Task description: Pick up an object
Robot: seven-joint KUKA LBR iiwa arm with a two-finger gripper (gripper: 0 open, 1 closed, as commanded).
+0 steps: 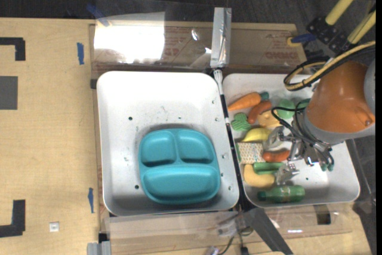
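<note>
in right shallow white bin [343, 188], two-finger metal gripper [285, 155] low over toy food pile. small red-orange oblong piece [275, 156] lies just left of fingertips, long axis left-right, possibly touching. fingers apart or together: cannot tell. teal plastic divided tray [178, 165] in left shallow white bin [119, 98].

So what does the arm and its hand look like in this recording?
The arm shows a wide orange band above a grey wrist section. Black and yellow cables loop beside it at the upper left. The hand is bare silvery metal with dark fittings, and small green-tipped parts show on its right side.
</note>
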